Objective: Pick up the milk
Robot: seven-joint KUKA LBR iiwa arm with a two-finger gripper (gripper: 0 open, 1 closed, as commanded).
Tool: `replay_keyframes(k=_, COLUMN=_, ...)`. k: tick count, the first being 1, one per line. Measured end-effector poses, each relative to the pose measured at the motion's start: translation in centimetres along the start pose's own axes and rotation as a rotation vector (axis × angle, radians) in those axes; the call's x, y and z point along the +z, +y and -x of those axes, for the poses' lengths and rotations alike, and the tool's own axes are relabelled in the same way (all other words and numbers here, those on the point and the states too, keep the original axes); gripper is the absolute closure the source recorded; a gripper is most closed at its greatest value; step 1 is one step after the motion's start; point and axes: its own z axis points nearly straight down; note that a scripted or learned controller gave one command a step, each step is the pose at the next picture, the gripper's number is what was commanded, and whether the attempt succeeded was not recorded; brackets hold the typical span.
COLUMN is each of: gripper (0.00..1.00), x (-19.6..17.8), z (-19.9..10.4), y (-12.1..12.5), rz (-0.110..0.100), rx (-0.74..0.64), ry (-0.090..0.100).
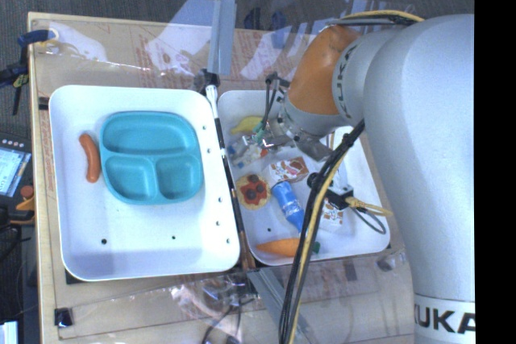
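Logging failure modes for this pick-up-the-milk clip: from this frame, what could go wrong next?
1. Clutter: the gripper sits low in the right bin among tightly packed items, a yellow piece, a pizza slice, a blue tube and a carrot; it may close on the wrong one.
2. Occlusion: the arm hides much of that bin, so I cannot tell which item is the milk.
3. The dangling cables could drag items.
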Motion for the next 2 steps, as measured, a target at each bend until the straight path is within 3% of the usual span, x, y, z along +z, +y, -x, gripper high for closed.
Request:
replay_keyframes(k=1, gripper=1.00, x=-1.0, z=-0.1, y=0.1, rz=0.002, rx=-0.005, ry=0.001)
replay_keyframes(k=2, gripper=1.00, x=-13.1, z=-0.7, y=-9.0, rz=-0.002, rx=-0.235, ry=0.003)
